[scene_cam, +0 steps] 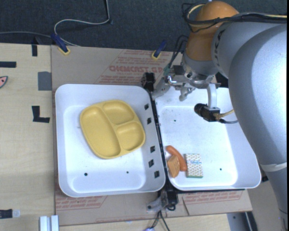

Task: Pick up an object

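Observation:
In the left bin [67,143] lies a yellow divided plate [112,128]. The right bin [231,148] holds an orange hot-dog-like toy [174,160] against its left wall near the front. A small white and green packet [194,165] lies just right of the toy. My gripper [181,86] hangs over the far left corner of the right bin, well away from these objects. The grey arm with its orange band [207,28] rises behind it. Nothing shows in the gripper.
The two bins meet at a divider with black clips [154,138]. A black cable fitting [206,111] hangs from the wrist over the right bin. Cardboard [130,66] lies under the bins. Blue and yellow clamps [61,44] sit at the cardboard's back edge.

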`<action>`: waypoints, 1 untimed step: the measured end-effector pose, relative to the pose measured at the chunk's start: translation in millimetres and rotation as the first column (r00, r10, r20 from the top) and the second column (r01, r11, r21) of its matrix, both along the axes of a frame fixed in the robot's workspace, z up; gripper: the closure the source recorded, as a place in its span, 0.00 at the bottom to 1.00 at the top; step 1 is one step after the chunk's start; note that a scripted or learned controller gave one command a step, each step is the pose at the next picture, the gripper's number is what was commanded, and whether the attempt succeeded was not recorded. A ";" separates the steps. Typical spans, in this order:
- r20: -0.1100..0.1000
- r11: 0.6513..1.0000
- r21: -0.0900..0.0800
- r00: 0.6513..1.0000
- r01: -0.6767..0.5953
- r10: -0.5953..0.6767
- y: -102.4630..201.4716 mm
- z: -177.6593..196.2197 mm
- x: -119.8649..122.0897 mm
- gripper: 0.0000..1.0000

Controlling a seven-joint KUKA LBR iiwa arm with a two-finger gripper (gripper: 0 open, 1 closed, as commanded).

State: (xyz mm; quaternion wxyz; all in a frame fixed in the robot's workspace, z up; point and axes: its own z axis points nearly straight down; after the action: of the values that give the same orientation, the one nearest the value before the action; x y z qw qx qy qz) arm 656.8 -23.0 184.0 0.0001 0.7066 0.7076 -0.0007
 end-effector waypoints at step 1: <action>0.000 1.000 -0.001 1.000 0.001 -0.001 15.1 0.1 11.3 0.00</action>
State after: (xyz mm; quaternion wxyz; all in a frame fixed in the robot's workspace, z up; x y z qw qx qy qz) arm 668.1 -7.9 184.1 0.0004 0.7068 0.7074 -0.0008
